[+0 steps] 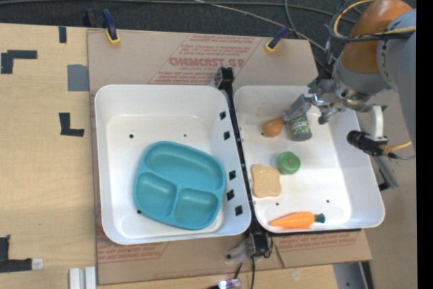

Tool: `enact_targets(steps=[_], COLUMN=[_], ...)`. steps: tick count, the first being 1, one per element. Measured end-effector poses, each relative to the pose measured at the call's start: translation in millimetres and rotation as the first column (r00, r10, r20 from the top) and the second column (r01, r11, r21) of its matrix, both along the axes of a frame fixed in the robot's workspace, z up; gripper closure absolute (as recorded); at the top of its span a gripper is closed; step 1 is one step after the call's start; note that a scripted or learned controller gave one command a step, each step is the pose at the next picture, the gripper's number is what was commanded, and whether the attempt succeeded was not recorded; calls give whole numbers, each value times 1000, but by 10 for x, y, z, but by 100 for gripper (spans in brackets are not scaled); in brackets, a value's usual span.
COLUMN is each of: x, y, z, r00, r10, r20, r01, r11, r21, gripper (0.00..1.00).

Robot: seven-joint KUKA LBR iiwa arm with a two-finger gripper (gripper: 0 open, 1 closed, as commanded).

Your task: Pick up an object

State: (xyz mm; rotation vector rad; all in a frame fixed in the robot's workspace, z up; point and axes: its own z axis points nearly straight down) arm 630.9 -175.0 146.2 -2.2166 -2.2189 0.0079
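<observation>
1. My arm (379,44), grey with an orange band above the wrist, reaches in from 3 o'clock and bends over the far edge of the right bin (352,166).
2. My gripper (298,120) hangs over the right bin's upper half, at about 12 o'clock within that bin. How far my hand is open I cannot tell; a grey cylindrical shape sits at its tip, and I cannot tell whether that is a held thing or part of the hand.
3. A small orange-brown object (272,127) lies just beside the gripper, at its 9 o'clock.
4. A green round object (289,162) lies near the bin's middle, at 6 o'clock from the gripper and apart from it.
5. A slice of bread (266,181) lies at 8 o'clock of the green object, near the divider between bins.
6. A carrot (296,219) lies along the near edge of the right bin, at 6 o'clock.
7. The left bin (115,112) holds a teal divided plate (179,184), set toward its 5 o'clock corner.
8. Both bins rest on a cardboard sheet (196,57).
</observation>
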Motion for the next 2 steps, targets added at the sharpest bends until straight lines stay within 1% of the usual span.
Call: enact_targets(steps=[1, 2], x=[73, 140], y=[28, 59], z=[-395, -495], r00=[1000, 1000], r10=[2, 4], r20=[18, 17], r01=[-2, -5], r11=[1000, 1000], r21=[-3, 7], gripper=[0, 0])
